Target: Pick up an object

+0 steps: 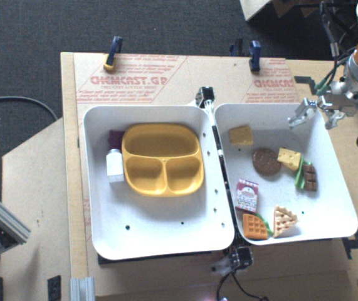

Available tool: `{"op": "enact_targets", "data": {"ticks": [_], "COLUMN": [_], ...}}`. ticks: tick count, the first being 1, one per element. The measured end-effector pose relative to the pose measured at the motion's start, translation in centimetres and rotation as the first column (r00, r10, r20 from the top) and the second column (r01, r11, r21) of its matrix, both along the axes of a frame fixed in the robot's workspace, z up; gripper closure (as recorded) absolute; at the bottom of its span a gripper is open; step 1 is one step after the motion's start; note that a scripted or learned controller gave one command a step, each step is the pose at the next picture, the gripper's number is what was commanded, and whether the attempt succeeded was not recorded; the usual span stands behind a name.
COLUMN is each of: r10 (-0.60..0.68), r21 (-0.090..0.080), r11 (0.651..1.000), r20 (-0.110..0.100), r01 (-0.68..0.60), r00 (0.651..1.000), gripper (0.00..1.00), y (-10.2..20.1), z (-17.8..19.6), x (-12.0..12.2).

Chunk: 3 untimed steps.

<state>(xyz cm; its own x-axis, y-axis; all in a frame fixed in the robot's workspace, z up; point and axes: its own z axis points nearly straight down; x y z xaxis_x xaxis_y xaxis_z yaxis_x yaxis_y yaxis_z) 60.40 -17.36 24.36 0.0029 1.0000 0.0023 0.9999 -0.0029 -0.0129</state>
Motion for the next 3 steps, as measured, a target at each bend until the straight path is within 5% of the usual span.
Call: {"op": "enact_targets", "data": {"ticks": [1, 3], "r10": [0.003, 0.004], "r21": [-0.003, -0.001], "r11": [1.0, 1.0], "r20": [0.014, 0.008], "r01": [-0.003, -0.004], "r00": [1.0, 1.0], "gripper": [0.0, 0.0], "y": [0.0, 0.2], "z": [0.8, -9.9], "x": [0.2, 1.3]}}
